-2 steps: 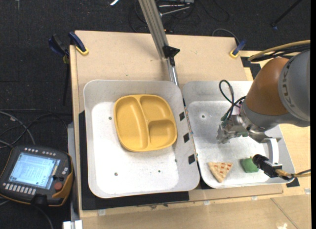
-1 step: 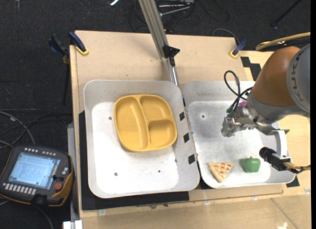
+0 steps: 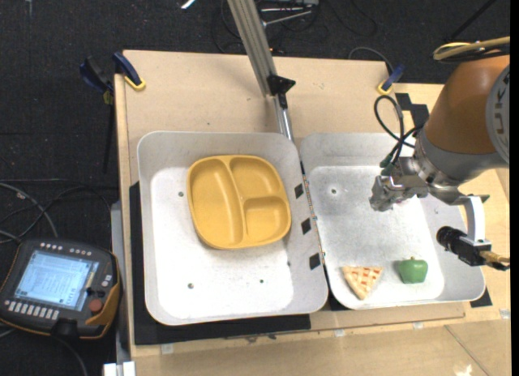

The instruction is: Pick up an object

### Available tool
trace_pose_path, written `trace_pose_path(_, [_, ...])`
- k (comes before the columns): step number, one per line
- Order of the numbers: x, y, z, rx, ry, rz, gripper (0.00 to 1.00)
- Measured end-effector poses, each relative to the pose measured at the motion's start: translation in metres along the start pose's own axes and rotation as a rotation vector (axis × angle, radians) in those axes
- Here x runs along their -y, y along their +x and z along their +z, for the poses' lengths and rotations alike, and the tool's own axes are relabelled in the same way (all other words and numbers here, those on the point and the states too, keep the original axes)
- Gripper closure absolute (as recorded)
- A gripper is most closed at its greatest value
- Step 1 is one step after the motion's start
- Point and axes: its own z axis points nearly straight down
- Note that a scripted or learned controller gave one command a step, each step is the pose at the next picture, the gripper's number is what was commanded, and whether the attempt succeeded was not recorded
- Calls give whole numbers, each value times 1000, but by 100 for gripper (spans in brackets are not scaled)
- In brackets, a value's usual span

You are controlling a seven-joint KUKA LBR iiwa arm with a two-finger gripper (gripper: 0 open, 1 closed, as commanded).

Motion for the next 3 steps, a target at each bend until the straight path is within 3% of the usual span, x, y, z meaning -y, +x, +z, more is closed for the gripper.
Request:
trace_pose_path(1, [-2, 0, -37, 0, 1, 1, 100])
trace_pose_path(3, [-35, 106, -32, -2, 6, -4, 100])
